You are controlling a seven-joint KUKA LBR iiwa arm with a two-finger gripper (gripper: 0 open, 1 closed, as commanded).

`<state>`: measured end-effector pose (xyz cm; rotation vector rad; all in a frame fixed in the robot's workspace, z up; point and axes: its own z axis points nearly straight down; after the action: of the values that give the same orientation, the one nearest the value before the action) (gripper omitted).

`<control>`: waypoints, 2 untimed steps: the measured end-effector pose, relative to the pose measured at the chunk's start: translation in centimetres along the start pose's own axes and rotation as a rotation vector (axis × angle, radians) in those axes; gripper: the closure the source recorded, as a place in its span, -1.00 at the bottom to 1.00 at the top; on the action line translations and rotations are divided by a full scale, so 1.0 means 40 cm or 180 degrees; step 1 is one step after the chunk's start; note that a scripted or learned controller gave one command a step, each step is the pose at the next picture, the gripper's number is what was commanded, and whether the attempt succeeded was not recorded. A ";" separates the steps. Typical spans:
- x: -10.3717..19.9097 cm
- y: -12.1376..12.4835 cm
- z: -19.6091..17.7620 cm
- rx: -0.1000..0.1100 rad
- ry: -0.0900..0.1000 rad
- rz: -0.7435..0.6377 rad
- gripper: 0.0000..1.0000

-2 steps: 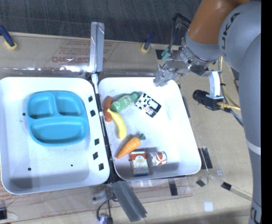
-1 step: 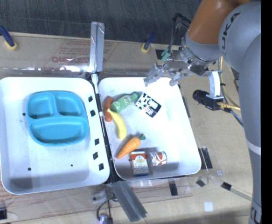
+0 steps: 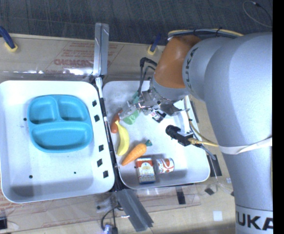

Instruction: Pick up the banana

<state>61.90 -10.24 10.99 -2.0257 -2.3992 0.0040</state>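
- A brown worktop (image 3: pixel 44 52) over dark floor carries two shallow white bins side by side, with clamps at its far edge.
- The left bin (image 3: pixel 10 145) holds a blue divided plate (image 3: pixel 60 122), well apart from anything the task needs.
- The banana (image 3: pixel 123 138) lies in the right bin (image 3: pixel 200 172), close against that bin's left wall, its long axis running near to far with a slight curve. A small red thing (image 3: pixel 114 126) sits just beside its far end, and a carrot (image 3: pixel 135 153) angles away from its near end, close or touching; I cannot tell which.
- Nearer the front wall stand a small carton (image 3: pixel 145 171) and a can (image 3: pixel 164 165) on its side.
- The claw (image 3: pixel 136 107) hangs above the far part of the right bin, so the banana lies just toward the near-left of it. Its tips are muddled with pale green clutter, so I cannot tell how wide it stands, nor whether it grips anything.
- My judgement: a short shift toward the left wall is called for, closing across the banana's narrow width. The wall, red thing and carrot leave little room; open floor lies to the banana's right.
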 end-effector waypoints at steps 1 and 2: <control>0.001 -0.003 -0.026 0.0023 0.0007 -0.0012 1.00; -0.073 0.034 0.019 -0.0010 0.0000 0.0275 1.00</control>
<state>63.72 -12.90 10.22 -2.1290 -2.3109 0.0004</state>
